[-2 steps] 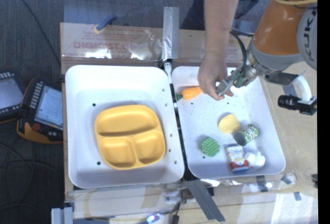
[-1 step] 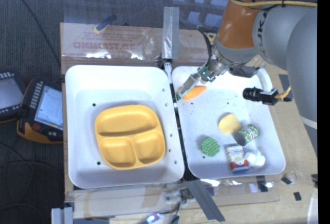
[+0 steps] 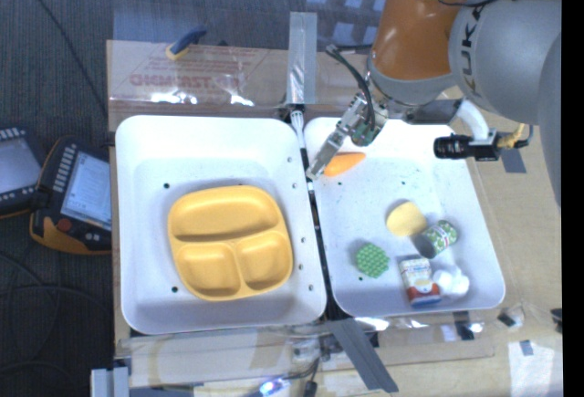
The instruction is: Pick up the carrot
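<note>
Camera view, read from the left: a handheld pendant (image 3: 73,199) lies on the floor beside the bench. Next comes the left bin (image 3: 137,231), which holds a yellow divided tray (image 3: 230,240) with three compartments. Beyond that bin's far edge sits a flat sheet of cardboard (image 3: 196,76).

The right bin (image 3: 474,203) carries everything else. The carrot (image 3: 345,163) lies at its far left corner, close to the wall shared with the left bin, and looks to be resting on the bin floor. The gripper (image 3: 321,158) slants down just beside it, touching or nearly touching the carrot's left end; the fingers overlap in this view, so whether they are spread or closed cannot be told, and nothing shows the carrot between them. Toward the near right are a green knobbly disc (image 3: 371,259), a yellow round piece (image 3: 405,219), a green can (image 3: 438,238) and a small red and white carton (image 3: 418,281).

In my judgement the approach is done and the grasp is at hand: securing the carrot and lifting it clear of the bin remain.
</note>
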Robot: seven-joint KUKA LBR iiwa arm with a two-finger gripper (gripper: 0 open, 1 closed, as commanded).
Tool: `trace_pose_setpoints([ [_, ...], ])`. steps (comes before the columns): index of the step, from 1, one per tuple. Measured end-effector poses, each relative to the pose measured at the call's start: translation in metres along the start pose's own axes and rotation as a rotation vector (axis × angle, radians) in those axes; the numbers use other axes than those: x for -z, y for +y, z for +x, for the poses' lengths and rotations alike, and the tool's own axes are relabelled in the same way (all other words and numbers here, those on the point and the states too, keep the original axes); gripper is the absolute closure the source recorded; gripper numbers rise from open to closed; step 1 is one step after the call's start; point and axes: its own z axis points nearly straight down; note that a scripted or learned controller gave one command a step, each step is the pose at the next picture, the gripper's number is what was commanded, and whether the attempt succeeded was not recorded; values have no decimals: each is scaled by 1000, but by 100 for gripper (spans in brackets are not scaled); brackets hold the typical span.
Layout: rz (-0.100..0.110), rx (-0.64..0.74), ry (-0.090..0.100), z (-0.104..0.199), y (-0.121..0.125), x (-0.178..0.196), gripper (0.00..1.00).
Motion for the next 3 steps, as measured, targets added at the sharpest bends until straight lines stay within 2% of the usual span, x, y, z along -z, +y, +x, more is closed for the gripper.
trace_pose_setpoints([
  [1,1,-117,0,-23,-68,-1,0],
  [2,-1,-122,1,-52,-36,-25,0],
  [3,0,-247,1,-100,-62,-125,0],
])
